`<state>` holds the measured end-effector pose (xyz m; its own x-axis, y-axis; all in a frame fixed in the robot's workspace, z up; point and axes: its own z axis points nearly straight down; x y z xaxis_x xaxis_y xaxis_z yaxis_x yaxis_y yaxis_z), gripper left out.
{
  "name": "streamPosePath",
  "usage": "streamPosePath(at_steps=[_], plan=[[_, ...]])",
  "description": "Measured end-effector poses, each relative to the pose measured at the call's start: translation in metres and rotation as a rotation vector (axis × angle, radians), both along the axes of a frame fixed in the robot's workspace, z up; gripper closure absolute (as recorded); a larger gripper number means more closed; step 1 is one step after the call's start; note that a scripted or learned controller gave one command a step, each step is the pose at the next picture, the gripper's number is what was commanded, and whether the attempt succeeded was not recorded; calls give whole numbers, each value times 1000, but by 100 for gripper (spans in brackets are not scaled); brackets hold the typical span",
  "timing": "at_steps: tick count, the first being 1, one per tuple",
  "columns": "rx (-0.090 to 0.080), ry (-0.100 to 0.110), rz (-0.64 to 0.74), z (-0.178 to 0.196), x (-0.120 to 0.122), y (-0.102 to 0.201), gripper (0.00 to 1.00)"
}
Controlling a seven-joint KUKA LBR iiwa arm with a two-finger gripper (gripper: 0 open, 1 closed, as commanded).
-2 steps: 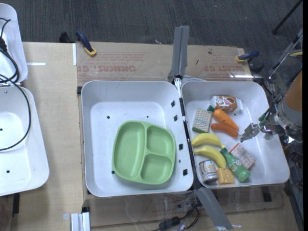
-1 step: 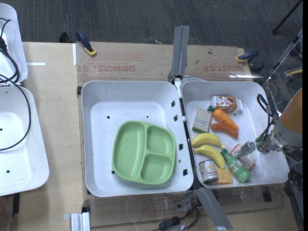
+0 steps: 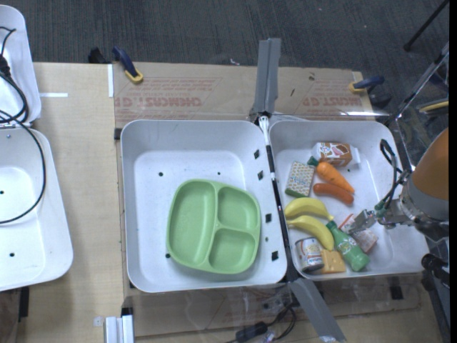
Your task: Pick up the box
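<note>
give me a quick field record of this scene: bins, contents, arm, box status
left bin: green divided plate
right bin: box, carrots, bananas, green bottle, can, snack packet
box status: lying in the bin beside the carrots, not held
end effector: low in the right bin near the bottle, away from the box
arm: enters from right edge

Green tray [image 3: 213, 226]; yellow bananas [image 3: 308, 216]; orange carrots [image 3: 334, 181]; green bottle [image 3: 348, 247]; white bins [image 3: 143, 191].

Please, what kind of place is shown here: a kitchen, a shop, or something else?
Most likely a robotics lab bench, not a kitchen: a robot arm reaches over two white bins, toy food such as bananas lies in one, and clamps hold cardboard down.
</note>
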<state>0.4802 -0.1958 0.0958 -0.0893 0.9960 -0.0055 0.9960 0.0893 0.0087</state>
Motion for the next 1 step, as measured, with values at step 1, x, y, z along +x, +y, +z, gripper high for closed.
streamPosePath(at_steps=[1], plan=[[3,-1,0,9,1,2,100]])
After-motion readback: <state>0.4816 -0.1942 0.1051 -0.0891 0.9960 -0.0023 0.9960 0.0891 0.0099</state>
